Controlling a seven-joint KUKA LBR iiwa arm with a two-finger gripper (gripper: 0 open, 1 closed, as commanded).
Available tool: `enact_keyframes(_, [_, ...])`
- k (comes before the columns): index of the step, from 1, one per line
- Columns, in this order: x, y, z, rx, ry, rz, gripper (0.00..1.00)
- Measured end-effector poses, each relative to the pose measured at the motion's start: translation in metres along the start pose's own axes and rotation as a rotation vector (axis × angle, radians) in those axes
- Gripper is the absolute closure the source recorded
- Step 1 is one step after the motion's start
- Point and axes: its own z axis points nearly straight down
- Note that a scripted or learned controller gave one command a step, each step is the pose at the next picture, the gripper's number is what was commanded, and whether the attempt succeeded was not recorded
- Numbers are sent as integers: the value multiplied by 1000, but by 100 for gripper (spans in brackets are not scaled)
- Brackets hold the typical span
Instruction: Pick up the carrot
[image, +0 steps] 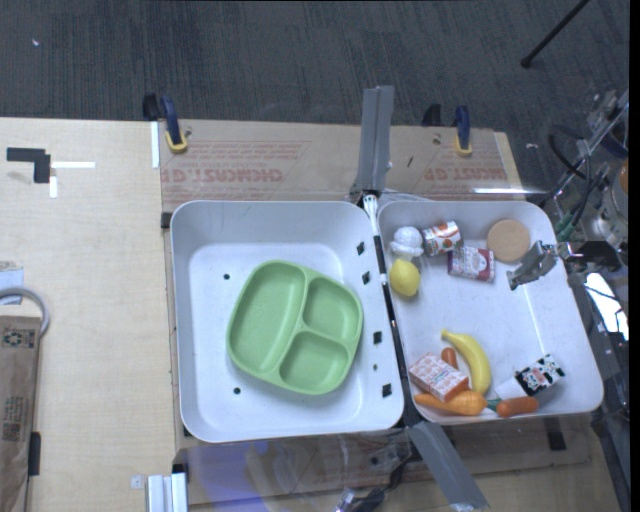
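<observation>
Hiding partly under banana (472, 358), carrot (452, 404), end effector (531, 266) blurred

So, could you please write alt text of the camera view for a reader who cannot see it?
The gripper hovers over the right bin, far from the carrot lying at the bin's near edge beside a banana and a small box. The left bin holds a green divided plate.
</observation>
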Motion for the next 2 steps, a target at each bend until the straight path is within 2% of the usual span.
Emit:
enact_keyframes(1, [37,3,89,-1,1,-264,0])
enact_keyframes(2, [51,-32,177,-8,0,-374,0])
